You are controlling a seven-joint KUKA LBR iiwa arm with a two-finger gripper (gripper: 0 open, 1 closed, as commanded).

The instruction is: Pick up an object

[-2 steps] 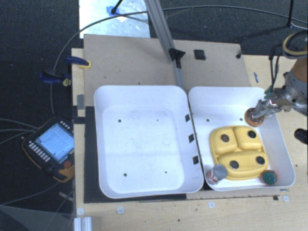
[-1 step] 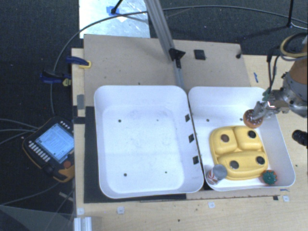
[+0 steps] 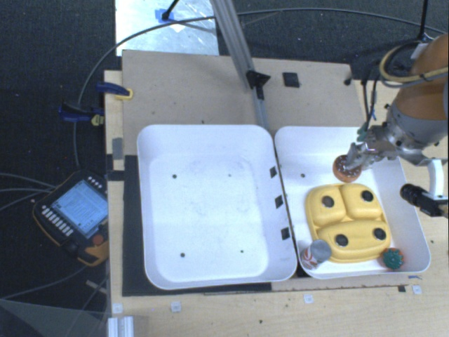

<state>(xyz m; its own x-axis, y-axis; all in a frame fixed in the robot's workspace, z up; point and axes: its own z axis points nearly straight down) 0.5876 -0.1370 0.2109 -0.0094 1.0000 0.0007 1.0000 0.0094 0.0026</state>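
The right bin (image 3: 302, 149) holds a big yellow four-bump block (image 3: 347, 223), a small brown round object (image 3: 344, 168), a grey and red piece (image 3: 316, 252) and a green ball (image 3: 391, 259). My gripper (image 3: 356, 157) reaches in from the right and hangs directly over the brown round object near the bin's far side, just behind the yellow block. Its tip overlaps that object in the camera view, and I cannot make out whether they touch.
The left bin (image 3: 151, 146) lies beside the right one, with small black clips (image 3: 278, 201) along the shared wall. A grey pole (image 3: 235, 37) slants over the bench's far edge. A teach pendant (image 3: 74, 213) sits off the bench at left.
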